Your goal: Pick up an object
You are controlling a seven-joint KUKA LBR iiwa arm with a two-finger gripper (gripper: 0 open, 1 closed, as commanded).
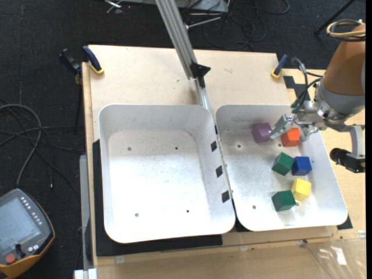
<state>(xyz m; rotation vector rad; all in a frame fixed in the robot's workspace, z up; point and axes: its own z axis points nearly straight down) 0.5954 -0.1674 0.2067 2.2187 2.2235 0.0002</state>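
The claw (289,128) hung low over the orange block (291,136) in the right bin (331,208), the block just on its near side; its grip I cannot tell.

Robotics lab or test cell: a plywood bench (151,74) on dark carpet, two shallow white bins (116,121) on the bench, clamps (93,60) on the bench's far corners. Slanted aluminium camera pole (174,28) rises from the bench's far middle, loose cables (23,127) on the floor left of the bench, and a teach pendant (20,228) lies near the bench's front-left corner. Industrial grey-and-orange arm (346,68) stands at the bench's right edge.
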